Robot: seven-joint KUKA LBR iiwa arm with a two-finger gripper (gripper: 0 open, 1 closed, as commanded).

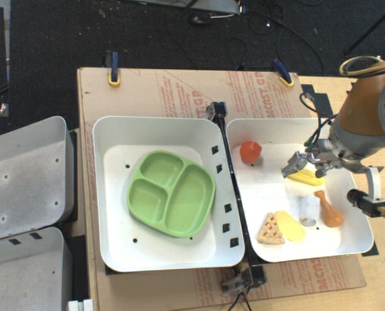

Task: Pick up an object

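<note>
My gripper (306, 163) hangs low in the right bin (257, 193), near its far right side, just above a yellow banana-shaped piece (307, 178) and partly covering it. A red tomato-like ball (249, 151) lies to the gripper's left, near the bin's far edge. An orange drumstick (328, 210) rests in front of the gripper by the right wall. Nearer the front lie a pizza slice (269, 230) and a yellow wedge (291, 226), touching each other. A small pale translucent piece (307, 210) sits between the wedge and the drumstick.
The left bin (108, 173) holds a green divided plate (172, 192). A black divider with clips (229, 180) runs between the bins. Two blue clamps (114, 67) hold the cardboard base at the back. Grey panels (24, 173) lie to the far left.
</note>
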